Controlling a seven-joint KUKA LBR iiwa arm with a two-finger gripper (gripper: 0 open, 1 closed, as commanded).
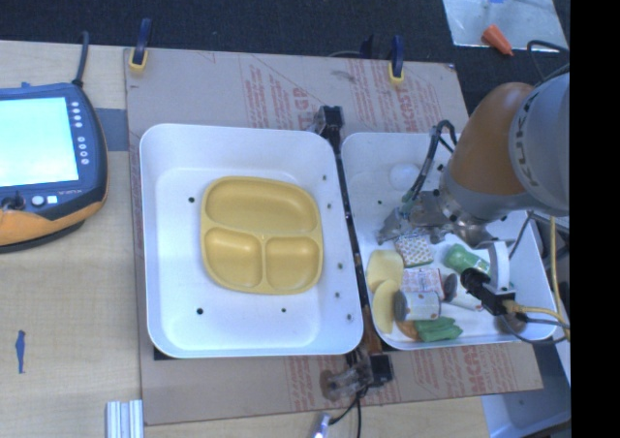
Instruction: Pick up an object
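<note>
1. Bench (68,329): pale wood-toned surface, covered across its middle by a brown printed cardboard sheet (281,87) held at its far edge by two clamps.
2. Arm (513,150): grey casing with an orange band, entering from the right and reaching down over the right bin.
3. Left bin (165,233): shallow white plastic with rounded corners, lying on the cardboard's left half.
4. Right bin (373,160): same white make, set edge to edge with the left bin; its near half is crowded with small items.
5. Yellow tray (262,233): smooth moulded plastic with three compartments, lying flat at the centre of the left bin, well apart from the gripper.
6. Tablet-like pendant (44,160): dark casing, bright screen, at the bench's left edge.
7. Gripper (417,223): low over the middle of the right bin; whether it is spread or closed cannot be told, and no item is seen within it.
8. Pale yellow pieces (385,281): soft-looking, rounded, by the right bin's left wall, near the gripper.
9. Patterned packet (415,250): small, checked, just beside the gripper on its near side.
10. Labelled white-and-red carton (422,293): boxy, toward the near edge.
11. Green items (465,259) (438,330): one right of the packet, one at the near edge.
</note>
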